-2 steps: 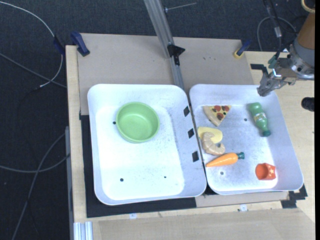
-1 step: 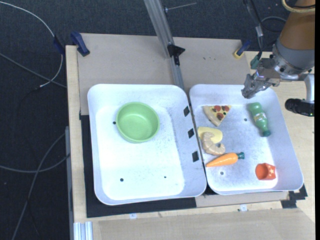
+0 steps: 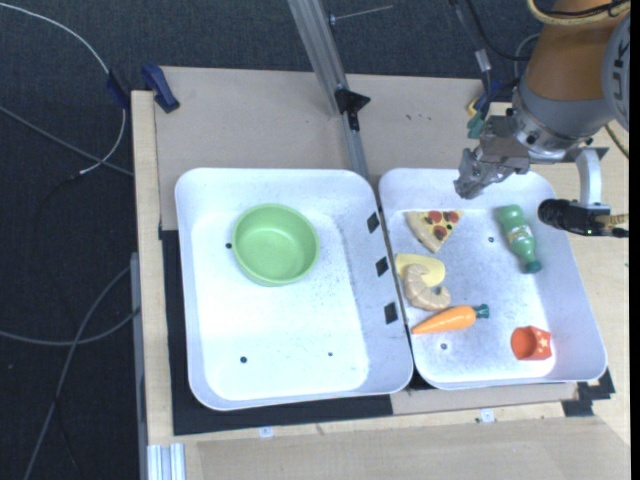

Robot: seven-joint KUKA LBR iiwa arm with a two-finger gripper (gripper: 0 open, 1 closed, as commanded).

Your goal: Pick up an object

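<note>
A wooden desk [image 3: 250,108] carries two shallow white bins side by side, seen from above at a slant. The left bin [image 3: 290,368] holds one green bowl [image 3: 275,243], upright, toward its far left part. The right bin [image 3: 500,363] holds five small toys, all lying loose on its floor: one pizza slice [image 3: 434,227] near the far left, one pale croissant-like pastry [image 3: 421,280] just below it, one orange carrot [image 3: 446,318] touching or just beside the pastry's lower edge, one green bottle [image 3: 519,235] on its side toward the far right, and one red piece [image 3: 531,343], perhaps a pepper, at the near right, well apart from the rest.

One grey arm with an orange band [image 3: 575,53] reaches in from the right. Its gripper [image 3: 473,184] hangs over the far edge of the right bin, above and between the pizza slice and the bottle. Whether the fingers are apart or together cannot be told; they are dark and small from this angle. No toy is seen between them.

The task appears to be at an early stage: nothing is lifted, and every toy rests in its bin. What is left is to descend onto one toy, close on it, and raise it. The pizza slice and bottle lie nearest.
</note>
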